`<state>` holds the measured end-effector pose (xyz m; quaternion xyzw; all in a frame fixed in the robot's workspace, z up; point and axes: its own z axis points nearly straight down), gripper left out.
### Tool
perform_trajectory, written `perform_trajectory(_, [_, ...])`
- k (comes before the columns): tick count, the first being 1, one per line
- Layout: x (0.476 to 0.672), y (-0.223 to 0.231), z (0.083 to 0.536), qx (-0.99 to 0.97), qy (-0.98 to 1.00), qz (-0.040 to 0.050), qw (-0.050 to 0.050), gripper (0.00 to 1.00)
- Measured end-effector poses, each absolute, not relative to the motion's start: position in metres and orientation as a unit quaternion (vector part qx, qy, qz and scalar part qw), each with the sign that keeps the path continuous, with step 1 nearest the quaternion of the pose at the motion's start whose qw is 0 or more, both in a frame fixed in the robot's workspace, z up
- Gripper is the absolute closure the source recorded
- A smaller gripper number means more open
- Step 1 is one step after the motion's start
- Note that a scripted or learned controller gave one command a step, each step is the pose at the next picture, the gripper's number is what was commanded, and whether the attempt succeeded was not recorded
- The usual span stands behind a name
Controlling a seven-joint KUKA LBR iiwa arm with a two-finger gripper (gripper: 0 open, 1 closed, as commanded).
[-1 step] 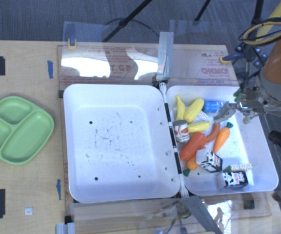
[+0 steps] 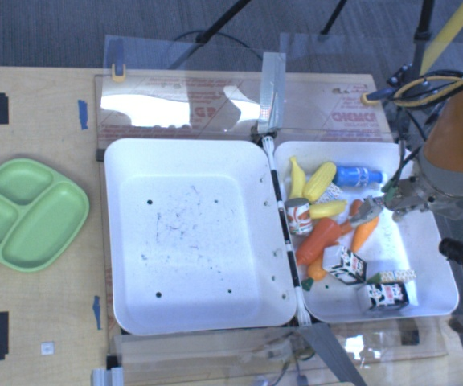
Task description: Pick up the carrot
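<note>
Right white bin (image 2: 432,284), carrot (image 2: 364,233) just below end effector (image 2: 370,210), grip state unclear

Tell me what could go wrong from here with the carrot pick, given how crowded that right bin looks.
The gripper sits low over the carrot, but the orange pepper lies close beside it, so a close could catch or nudge the wrong orange item. The carrot also lies tilted, with the black-and-white carton near its lower end; a grasp at the tip might slip. Packed neighbours like the corn may get shoved.
</note>
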<state>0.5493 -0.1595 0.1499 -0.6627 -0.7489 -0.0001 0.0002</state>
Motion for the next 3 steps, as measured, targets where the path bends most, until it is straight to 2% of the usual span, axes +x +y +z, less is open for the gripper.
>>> perform_trajectory(1, [0.589,-0.154,0.122,-0.707,-0.708,-0.0006,-0.001,0.00])
perform_trajectory(2, [0.544,-0.165,0.087,-0.699,-0.715,-0.0015,-0.002,0.00])
perform_trajectory(3, [0.619,-0.204,0.088,-0.741,-0.671,-0.0061,0.002,0.00])
